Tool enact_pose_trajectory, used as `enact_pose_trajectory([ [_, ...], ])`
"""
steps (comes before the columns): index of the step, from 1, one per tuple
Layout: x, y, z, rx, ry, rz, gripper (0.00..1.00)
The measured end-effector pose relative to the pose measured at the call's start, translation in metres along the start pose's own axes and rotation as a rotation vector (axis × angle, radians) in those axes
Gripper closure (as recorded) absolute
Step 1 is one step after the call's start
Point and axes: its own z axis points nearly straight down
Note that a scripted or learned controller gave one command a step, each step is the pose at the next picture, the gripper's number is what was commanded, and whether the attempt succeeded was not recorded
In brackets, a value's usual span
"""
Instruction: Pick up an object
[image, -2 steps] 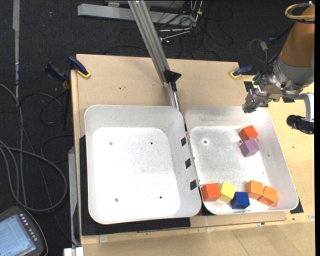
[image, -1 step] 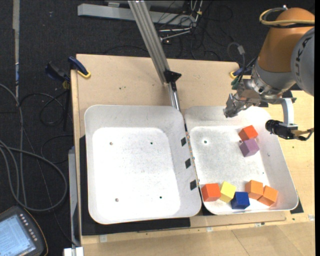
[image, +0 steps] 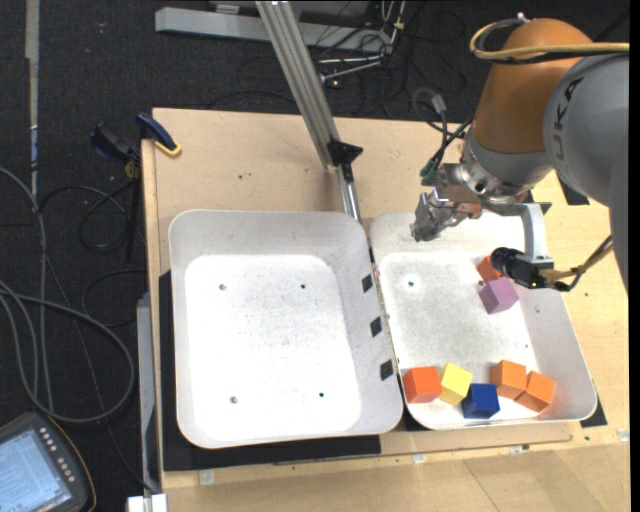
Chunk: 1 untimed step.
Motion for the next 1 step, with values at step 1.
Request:
enact_pose_trajectory([
  [1, 0.0473, -0.0117, 0.0090, 0.002, -0.001, 0.002, 1.00],
])
